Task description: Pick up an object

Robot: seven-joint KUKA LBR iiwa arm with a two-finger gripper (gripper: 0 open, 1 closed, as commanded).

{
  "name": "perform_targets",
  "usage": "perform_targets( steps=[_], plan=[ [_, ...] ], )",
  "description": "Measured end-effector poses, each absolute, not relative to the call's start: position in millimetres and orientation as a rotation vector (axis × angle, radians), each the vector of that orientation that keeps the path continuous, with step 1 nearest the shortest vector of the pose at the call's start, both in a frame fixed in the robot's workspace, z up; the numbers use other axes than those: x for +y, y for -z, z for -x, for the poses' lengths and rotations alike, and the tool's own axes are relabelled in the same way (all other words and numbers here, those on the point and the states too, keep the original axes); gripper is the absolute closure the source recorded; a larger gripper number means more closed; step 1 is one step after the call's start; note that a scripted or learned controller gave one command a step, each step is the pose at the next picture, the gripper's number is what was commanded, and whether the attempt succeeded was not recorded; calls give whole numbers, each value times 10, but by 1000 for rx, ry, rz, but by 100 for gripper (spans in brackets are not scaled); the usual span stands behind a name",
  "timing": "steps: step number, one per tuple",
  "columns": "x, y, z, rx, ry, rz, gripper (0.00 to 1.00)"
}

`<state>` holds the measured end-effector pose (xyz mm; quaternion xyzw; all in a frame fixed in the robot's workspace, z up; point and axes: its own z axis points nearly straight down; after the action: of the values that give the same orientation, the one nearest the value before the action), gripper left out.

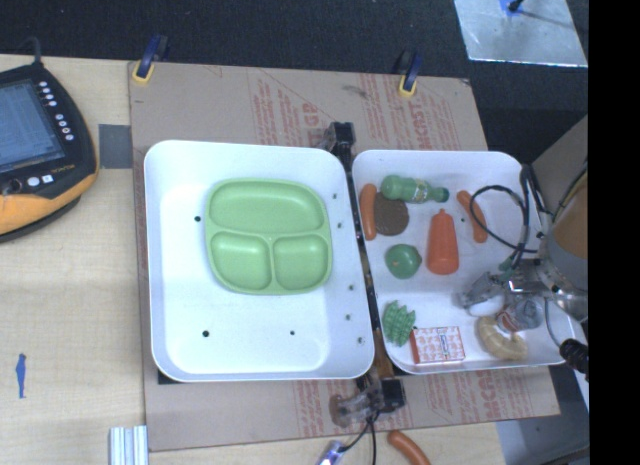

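On the table, the shallow white right-hand bin [455, 161] holds the toys. The grey metal end effector [500, 291] sits low at its right edge; whether it grips anything cannot be told. Nearest lies the tan ring-shaped pastry [502, 339], just below it, touching or nearly so.

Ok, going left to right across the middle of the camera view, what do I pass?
Teach pendant → green divided plate → green ball → orange carrot-like piece → gripper.
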<state>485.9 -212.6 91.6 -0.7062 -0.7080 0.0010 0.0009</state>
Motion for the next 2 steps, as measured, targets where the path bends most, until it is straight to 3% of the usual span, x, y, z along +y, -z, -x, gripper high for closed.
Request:
perform_targets(
  steps=[1, 2],
  plan=[
    [-1746, -1124, -5399, -2229, -4, 2211, 0],
    [-1385, -915, -5852, -2229, -5, 2212, 0]
  ],
)
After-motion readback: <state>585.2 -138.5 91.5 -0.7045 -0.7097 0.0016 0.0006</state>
